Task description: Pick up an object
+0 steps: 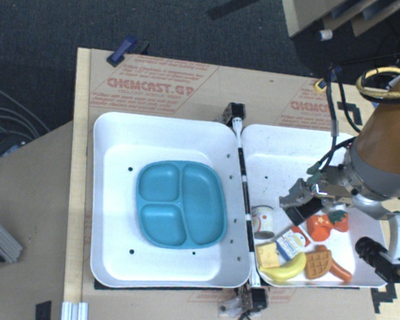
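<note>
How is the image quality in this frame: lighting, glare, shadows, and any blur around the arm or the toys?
Camera view: lighting is even and soft, with no strong glare on the white bins; the blue plate is sharp and casts little shadow; the gripper and the toys beneath it look slightly soft and cluttered; the arm darkens the right bin's far side.

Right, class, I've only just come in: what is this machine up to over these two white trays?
A grey and orange robot arm reaches in from the right, its claw low over the right bin. Just beside it lies a pile of toy food: a tomato, a banana, a waffle and a small carton. Nothing is visibly held yet. The left bin holds a blue divided plate, untouched.
</note>
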`<state>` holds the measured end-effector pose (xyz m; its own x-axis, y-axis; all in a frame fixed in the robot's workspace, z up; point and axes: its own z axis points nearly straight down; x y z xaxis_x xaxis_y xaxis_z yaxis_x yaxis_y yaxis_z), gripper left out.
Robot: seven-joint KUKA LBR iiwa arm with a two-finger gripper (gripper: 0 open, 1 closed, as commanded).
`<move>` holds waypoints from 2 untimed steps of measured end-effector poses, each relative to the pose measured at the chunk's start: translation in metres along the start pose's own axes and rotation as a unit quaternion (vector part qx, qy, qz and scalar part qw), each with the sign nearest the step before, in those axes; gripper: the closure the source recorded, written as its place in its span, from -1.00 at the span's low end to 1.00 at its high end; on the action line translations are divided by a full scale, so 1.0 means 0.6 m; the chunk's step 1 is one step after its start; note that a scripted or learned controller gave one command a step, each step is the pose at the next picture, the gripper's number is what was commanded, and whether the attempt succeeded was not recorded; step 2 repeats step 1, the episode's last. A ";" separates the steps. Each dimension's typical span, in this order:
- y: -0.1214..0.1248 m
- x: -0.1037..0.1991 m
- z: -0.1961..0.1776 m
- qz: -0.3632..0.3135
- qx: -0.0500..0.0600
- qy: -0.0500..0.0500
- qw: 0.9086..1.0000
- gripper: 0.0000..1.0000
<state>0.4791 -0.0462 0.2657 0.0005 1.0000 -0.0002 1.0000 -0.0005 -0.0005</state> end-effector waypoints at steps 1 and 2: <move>0.000 -0.048 0.009 0.000 0.001 0.000 1.000 1.00; 0.000 -0.048 0.009 0.000 0.001 0.000 1.000 1.00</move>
